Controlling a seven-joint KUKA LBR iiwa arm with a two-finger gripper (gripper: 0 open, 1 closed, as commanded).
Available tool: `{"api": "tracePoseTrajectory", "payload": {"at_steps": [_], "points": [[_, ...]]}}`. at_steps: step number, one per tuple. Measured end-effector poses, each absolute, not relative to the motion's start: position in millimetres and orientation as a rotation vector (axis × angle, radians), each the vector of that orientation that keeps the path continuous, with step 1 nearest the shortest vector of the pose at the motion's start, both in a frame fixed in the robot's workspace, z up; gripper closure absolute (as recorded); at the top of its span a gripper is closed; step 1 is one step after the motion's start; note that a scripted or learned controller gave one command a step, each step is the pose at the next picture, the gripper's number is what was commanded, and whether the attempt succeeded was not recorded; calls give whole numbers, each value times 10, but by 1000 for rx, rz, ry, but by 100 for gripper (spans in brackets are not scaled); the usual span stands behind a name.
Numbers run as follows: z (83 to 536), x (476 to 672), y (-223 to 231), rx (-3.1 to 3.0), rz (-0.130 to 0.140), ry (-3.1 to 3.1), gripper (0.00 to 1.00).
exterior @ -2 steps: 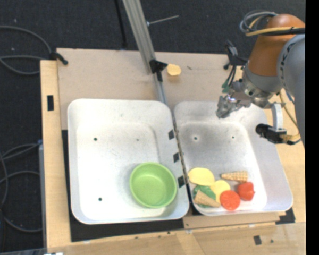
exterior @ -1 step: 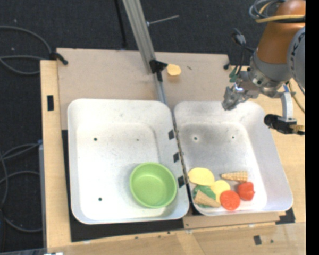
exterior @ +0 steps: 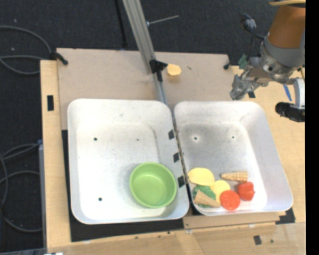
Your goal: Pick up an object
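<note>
Gripper (exterior: 240, 91) above right bin's (exterior: 266, 126) far rim, grasp state impossible to tell | toys (exterior: 223, 187) heaped at near edge | judged light, rigid, smooth; best taken across tomato (exterior: 229, 200).

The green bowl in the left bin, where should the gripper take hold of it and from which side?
Probably the green bowl by its rim, coming straight down from above: it sits upright and open. Its far-left edge looks best, facing bare bin floor; the near edge sits close to the bin wall.
</note>
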State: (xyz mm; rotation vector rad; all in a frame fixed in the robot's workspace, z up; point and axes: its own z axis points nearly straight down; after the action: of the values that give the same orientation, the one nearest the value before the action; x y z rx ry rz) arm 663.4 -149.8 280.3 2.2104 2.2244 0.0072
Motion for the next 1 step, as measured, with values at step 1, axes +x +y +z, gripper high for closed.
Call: {"api": "tracePoseTrajectory", "payload": {"at_steps": [1], "points": [[2663,6659,-1057,2215,-1,2227,100]]}}
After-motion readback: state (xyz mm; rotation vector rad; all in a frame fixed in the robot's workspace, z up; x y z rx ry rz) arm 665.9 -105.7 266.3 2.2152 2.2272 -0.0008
